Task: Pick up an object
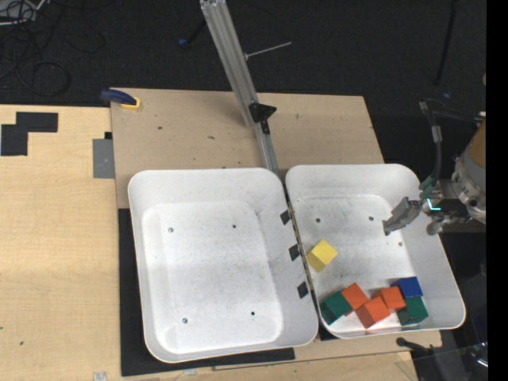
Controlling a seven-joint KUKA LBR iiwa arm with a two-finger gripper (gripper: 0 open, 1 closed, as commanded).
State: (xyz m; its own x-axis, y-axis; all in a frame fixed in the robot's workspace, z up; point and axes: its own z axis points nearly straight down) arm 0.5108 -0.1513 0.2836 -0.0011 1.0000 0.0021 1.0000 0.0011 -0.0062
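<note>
We see the tool (414, 215) at the right bin's (349, 179) right rim, fingers apart, nothing btwn them. Yellow cube (322, 255) lies lower left of it, alone; other blocks (376, 303) cluster at bottom.

Light is even and fairly bright over the bench (63, 236), seemingly from overhead; the two white bins (206, 260) come close to washing out, their walls hard to tell from their floors; shadows are soft and short, a faint grey one beside the yellow block (322, 255); the floor beyond the bench is almost black, cables (32, 70) there barely readable; the metal post (230, 54) catches a pale sheen; focus is soft overall, with coarse grain; the gripper (409, 214) at the right looks blurred and dim; no marked bending at the edges.
</note>
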